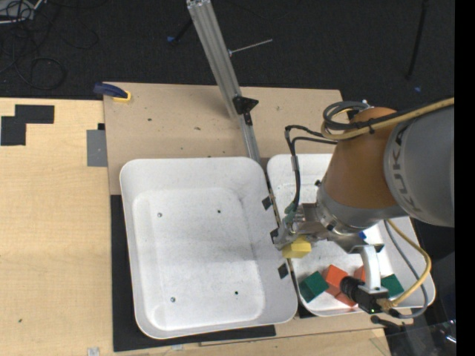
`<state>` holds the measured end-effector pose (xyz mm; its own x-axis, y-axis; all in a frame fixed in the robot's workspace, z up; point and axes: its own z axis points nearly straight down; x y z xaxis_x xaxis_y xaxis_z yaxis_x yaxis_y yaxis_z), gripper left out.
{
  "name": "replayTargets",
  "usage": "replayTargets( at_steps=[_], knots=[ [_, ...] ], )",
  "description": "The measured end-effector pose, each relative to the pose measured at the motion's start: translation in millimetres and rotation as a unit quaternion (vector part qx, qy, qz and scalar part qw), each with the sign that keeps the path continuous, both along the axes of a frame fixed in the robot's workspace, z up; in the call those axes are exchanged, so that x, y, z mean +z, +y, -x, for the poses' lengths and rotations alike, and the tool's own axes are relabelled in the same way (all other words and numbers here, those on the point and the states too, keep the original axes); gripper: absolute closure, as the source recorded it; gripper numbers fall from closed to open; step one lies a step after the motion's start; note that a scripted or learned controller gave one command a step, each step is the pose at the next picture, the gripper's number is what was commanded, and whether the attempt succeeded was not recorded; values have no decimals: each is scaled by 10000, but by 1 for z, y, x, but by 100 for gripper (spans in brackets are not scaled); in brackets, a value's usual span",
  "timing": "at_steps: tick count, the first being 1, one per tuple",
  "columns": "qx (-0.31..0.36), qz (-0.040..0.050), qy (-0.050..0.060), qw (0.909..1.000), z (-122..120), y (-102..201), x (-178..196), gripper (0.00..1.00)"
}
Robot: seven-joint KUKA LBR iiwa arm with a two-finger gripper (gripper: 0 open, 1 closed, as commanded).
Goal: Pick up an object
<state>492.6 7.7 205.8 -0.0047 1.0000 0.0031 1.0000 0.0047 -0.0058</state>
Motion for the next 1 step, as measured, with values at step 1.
replayTargets(
  at_steps=[1],
  knots=[
    [0, 10, -14, 10000, -8, 50, 19, 100]
  ],
)
